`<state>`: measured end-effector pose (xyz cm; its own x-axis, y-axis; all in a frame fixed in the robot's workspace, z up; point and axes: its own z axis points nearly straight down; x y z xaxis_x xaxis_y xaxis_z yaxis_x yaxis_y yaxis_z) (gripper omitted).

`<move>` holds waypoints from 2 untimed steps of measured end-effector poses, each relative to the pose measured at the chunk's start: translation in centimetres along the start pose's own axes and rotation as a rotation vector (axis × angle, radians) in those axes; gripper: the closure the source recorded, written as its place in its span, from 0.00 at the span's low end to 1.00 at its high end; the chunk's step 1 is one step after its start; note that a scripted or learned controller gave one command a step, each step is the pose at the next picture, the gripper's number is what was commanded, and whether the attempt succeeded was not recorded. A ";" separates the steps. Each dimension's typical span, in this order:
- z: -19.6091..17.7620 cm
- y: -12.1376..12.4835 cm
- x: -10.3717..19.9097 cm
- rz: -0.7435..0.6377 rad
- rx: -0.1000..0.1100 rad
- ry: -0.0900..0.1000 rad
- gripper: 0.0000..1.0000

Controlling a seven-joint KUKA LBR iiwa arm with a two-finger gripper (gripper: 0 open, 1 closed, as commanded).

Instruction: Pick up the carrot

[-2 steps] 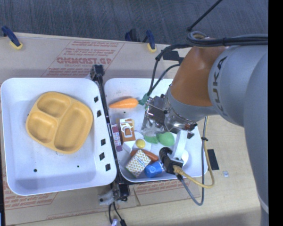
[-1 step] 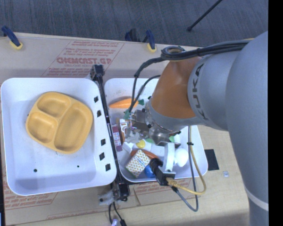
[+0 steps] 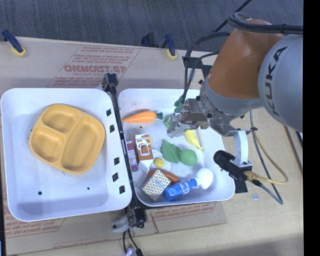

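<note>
At bench front edge, right bin [image 3: 224, 193]: blue bottle [image 3: 178, 189] with white cap, patterned box [image 3: 156, 184], small white ball [image 3: 205, 177]. Mid-bin: green leafy toy [image 3: 170, 151], green round piece [image 3: 188, 157], small yellow ball [image 3: 158, 162], orange-and-white carton [image 3: 144, 146], yellow banana-like piece [image 3: 192, 137]. Left bin [image 3: 10, 143]: yellow divided plate [image 3: 68, 137], nothing else of note. Far end of right bin: carrot [image 3: 141, 117], lying flat, tip toward the divider, green top toward the arm, apart from the other items. Gripper [image 3: 177, 122] just beside the carrot's green end, low over the bin; fingers too dark and crowded by the wrist housing to read, so cannot tell whether apart or together. Nothing visibly held. Handling judgement: likely light, rigid, smooth plastic toy, tapered, so prone to slipping toward the thin end. Best hold: across the thick middle, fingers square to the long axis, away from the bin wall.
</note>
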<state>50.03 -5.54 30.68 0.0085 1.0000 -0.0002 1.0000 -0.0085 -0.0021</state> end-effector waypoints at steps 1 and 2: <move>4.1 -2.4 -2.5 0.015 0.002 0.000 1.00; 3.9 -2.4 -4.4 -0.145 0.000 0.000 1.00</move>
<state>47.63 -9.89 26.83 -0.1359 0.9907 0.0002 0.9907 0.1359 -0.0018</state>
